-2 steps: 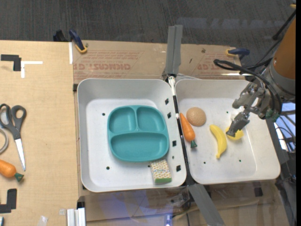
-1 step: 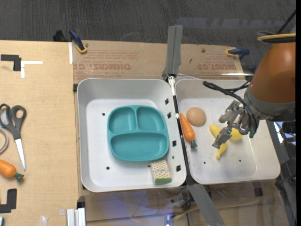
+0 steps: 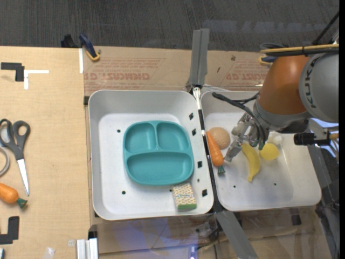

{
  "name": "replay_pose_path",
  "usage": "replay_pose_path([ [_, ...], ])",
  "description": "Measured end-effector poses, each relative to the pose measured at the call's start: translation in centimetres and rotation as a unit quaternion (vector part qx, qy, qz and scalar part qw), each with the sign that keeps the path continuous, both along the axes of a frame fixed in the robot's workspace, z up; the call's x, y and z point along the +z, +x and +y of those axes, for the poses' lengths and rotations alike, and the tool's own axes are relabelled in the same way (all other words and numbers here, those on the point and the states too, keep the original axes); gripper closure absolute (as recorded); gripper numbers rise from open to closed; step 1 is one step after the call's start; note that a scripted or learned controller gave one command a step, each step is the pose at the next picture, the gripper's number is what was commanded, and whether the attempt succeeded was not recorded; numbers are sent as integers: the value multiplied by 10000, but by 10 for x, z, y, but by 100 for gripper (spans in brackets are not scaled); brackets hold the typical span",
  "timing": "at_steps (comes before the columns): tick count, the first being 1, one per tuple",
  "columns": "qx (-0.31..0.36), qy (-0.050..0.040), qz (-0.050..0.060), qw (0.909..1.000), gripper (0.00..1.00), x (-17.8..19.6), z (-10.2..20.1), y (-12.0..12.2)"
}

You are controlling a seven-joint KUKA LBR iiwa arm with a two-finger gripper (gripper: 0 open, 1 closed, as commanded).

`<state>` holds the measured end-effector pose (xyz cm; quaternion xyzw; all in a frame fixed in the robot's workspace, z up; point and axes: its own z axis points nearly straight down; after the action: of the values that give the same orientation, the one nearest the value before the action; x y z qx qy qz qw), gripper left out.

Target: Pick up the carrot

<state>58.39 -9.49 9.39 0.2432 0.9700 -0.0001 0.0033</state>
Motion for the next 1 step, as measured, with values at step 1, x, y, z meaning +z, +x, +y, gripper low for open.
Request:
replay_pose_path([
  [1,-2302,11,25,9731,0,98,62,-52],
])
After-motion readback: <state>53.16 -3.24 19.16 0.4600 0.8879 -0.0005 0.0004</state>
